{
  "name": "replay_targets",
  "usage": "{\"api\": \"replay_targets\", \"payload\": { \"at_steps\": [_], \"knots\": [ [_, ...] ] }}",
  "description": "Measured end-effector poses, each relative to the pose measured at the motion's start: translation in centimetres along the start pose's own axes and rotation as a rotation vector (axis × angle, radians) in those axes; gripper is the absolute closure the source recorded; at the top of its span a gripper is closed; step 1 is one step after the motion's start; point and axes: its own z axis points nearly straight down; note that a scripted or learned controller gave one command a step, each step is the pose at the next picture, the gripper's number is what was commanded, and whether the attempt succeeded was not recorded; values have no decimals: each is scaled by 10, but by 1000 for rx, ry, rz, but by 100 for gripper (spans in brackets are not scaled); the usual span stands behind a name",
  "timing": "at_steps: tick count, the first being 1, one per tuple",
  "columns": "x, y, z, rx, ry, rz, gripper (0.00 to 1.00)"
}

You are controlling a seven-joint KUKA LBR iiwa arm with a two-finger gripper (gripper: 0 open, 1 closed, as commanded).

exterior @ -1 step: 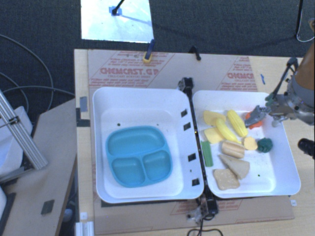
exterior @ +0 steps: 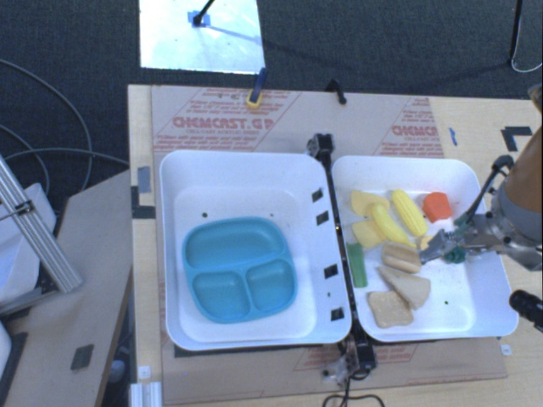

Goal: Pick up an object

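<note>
Hand: the arm's two-finger hand (exterior: 441,248) reaches in from the right edge of the desk and sits low inside the right shallow white plastic bin (exterior: 484,312); how far its fingers are parted, and whether anything is between them, cannot be told.
At the fingertips: a tan bread-roll-shaped toy (exterior: 401,258) lies just beside the hand's tip, near the middle of the right bin.
Below it: a pale wedge-shaped toy sandwich slice (exterior: 411,287) and a tan toast-shaped toy slice (exterior: 390,309) lie close together toward the bin's front edge.
Above it: a yellow toy corn cob (exterior: 409,211), a yellow banana-shaped toy (exterior: 387,223) and pale yellow block-shaped toys (exterior: 366,219) are bunched in the bin's back left part.
Back right: a small orange-red block toy (exterior: 436,206) sits near the bin's back wall.
Left wall: a green stick-shaped toy (exterior: 356,264) lies along the right bin's left wall.
Left bin: the second shallow white plastic bin (exterior: 182,185) holds a blue plastic three-compartment tray (exterior: 239,268), toward its front.
Desk: the wooden-topped desk (exterior: 140,142) carries both bins side by side on a printed cardboard sheet (exterior: 222,117).
</note>
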Motion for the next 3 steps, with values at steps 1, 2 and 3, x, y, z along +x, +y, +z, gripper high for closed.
{"api": "replay_targets", "payload": {
  "at_steps": [1, 2, 3],
  "knots": [
    [-64, 49, 80, -6, -4, 0, 0],
    [-59, 129, 125, -10, -3, -9, 0],
    [-61, 38, 126, -1, 0, 1, 0]
  ]
}}
